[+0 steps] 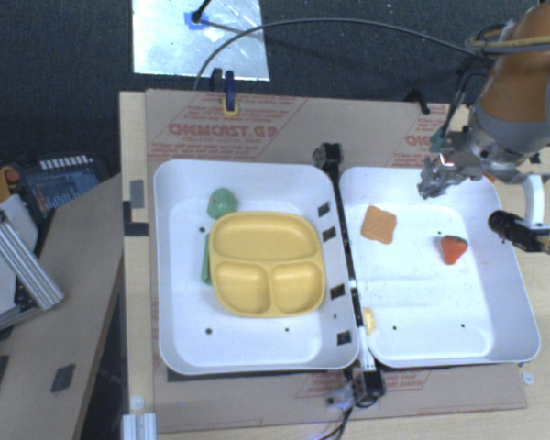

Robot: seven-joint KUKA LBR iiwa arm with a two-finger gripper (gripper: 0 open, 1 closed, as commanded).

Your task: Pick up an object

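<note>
In the right bin (440,337) lie an orange square-ish piece (379,225) near its left side and a small red-orange piece with a green tip (453,248) further right. A tiny yellow bit (368,319) rests at the bin's left rim. My gripper (434,184) hangs over the bin's back edge, above and to the right of the orange piece, with nothing seen between its fingers. The left bin (179,337) holds a yellow divided tray (264,263) and a green object (222,203) partly tucked behind the tray.
A black divider with clips (337,246) runs between the two bins. A black cable arcs over the back of the bench. A grey box (60,186) and a metal rail (18,255) sit on the side table at the left.
</note>
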